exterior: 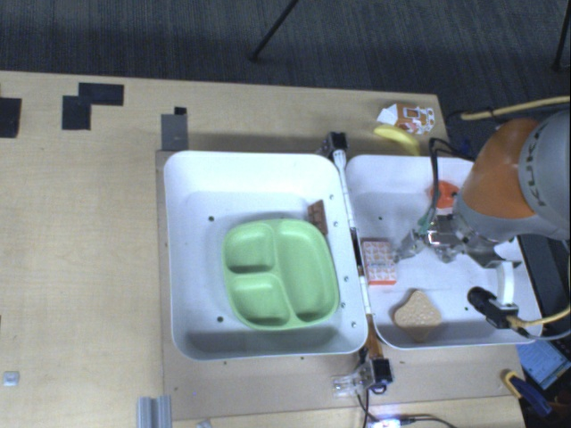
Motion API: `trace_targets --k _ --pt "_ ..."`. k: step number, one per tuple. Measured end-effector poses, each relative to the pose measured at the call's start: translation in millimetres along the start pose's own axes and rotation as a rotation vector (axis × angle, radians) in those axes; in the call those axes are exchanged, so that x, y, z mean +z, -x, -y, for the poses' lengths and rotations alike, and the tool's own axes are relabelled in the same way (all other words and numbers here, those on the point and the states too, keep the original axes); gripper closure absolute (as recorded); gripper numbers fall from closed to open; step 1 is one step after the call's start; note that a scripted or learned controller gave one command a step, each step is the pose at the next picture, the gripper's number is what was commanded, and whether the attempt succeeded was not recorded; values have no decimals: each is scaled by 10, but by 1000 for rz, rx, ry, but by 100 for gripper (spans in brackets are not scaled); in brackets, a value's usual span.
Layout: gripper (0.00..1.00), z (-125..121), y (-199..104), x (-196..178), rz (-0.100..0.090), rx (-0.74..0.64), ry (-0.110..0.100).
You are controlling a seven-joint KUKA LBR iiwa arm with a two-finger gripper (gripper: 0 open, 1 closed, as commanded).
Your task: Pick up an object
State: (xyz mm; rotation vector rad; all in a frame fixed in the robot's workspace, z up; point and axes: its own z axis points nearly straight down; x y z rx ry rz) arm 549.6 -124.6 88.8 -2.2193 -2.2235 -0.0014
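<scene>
Camera view
Bench: a pale wooden top was seen, with two shallow white bins set side by side on it.
Left bin: a green divided plate was lying in its middle; a small brown item was seen just beside the plate's far right corner, against the bin wall.
Right bin: a small printed card was lying near its left wall, and a tan cookie-shaped piece was lying near the front wall, apart from the card.
Arm: the grey arm with its orange band was reached in from the right, over the right bin.
Gripper: it was placed low over the bin's middle, just right of the card; whether its fingers were spread or pressed together could not be told, and nothing was seen held in it.
Beyond the bins: a yellow item and a small printed packet were lying on the bench behind the right bin.
</scene>
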Motion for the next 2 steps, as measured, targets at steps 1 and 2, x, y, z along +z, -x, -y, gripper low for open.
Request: trace_targets --k 1,2 --pt "0 -554 -334 30 0 -3 5" --pt "0 -1053 -744 -972 1 -5 5"
